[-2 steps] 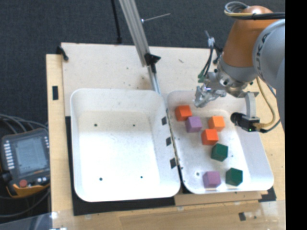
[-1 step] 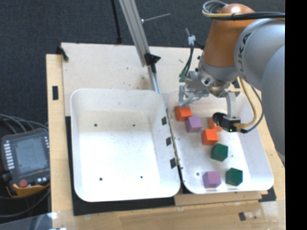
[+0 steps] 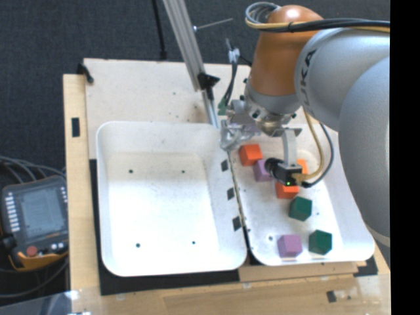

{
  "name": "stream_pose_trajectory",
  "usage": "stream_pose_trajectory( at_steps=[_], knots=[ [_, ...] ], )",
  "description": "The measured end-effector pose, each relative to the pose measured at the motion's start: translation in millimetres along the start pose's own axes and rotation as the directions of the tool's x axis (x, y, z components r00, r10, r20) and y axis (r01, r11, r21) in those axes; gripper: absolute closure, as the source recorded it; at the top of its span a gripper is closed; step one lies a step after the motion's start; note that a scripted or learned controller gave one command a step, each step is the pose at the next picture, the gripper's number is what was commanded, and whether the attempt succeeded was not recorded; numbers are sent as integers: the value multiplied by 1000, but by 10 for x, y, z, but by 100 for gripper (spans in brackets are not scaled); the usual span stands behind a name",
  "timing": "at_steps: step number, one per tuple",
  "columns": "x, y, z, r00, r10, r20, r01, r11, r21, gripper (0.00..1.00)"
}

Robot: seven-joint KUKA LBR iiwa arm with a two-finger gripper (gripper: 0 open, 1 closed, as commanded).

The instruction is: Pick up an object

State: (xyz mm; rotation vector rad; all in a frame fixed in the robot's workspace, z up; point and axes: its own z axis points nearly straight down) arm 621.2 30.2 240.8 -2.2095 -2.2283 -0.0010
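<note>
Up close, the big grey arm (image 3: 348, 104) with its orange band (image 3: 279, 48) leans in from the right and hangs over the right bin (image 3: 348, 241). Both white bins sit side by side on the pale wooden surface (image 3: 131, 90), the left bin (image 3: 161, 195) showing only a few dark specks on its floor. A slanted metal rail (image 3: 187, 44) runs down from the top toward the seam between the bins. Off to the left, beside the surface, lies a grey control pendant (image 3: 36, 215) with its cables. The claw (image 3: 239, 133) sits low at the upper left corner of the right bin, just beside an orange block (image 3: 250, 153); whether it is spread or pressed together I cannot tell. Near that block is a purple block (image 3: 262, 170), then a second orange block (image 3: 287, 190) partly under a black fitting. Further down are a green block (image 3: 300, 209), another green block (image 3: 321, 241) and a purple block (image 3: 289, 245) side by side near the front rim.
</note>
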Motion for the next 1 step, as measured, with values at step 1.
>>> stream_pose_trajectory(
  at_steps=[1],
  knots=[
    [469,-258,89,1000,1,2,-1,1000,0,100]
  ],
)
